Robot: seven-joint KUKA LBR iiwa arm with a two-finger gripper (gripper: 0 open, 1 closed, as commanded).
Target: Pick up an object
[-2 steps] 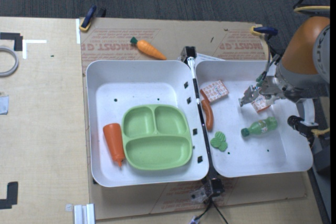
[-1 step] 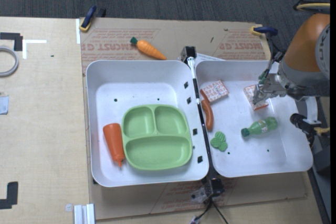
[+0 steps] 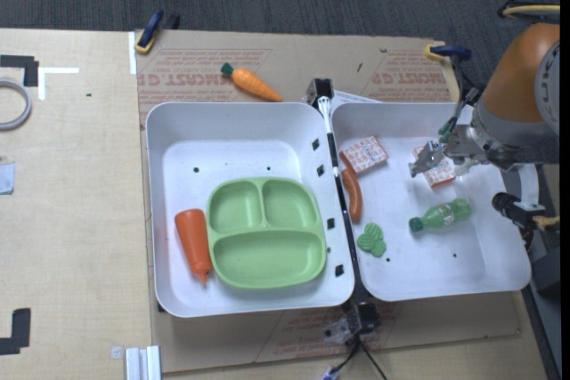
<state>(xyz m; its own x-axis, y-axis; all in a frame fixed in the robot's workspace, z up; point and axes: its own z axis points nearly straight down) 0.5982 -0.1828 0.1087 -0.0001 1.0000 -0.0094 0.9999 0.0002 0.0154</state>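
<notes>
The right bin (image 3: 499, 276) holds a red-and-white patterned box (image 3: 363, 154), a brown sausage (image 3: 354, 194), a green leafy toy (image 3: 372, 239) and a green bottle (image 3: 441, 216) lying on its side. My gripper (image 3: 430, 158) hangs low over the bin's upper right part. It is right at a small red-and-white packet (image 3: 442, 178), which peeks out just below it. Whether it touches the packet cannot be made out. The grey arm with its orange band (image 3: 521, 76) comes in from the right.
The left bin (image 3: 169, 138) carries a green divided plate (image 3: 265, 231) and an orange carrot-like toy (image 3: 193, 242) beside it. Another carrot (image 3: 252, 82) lies on the cardboard behind the bins. Clamps sit at the cardboard's back corners.
</notes>
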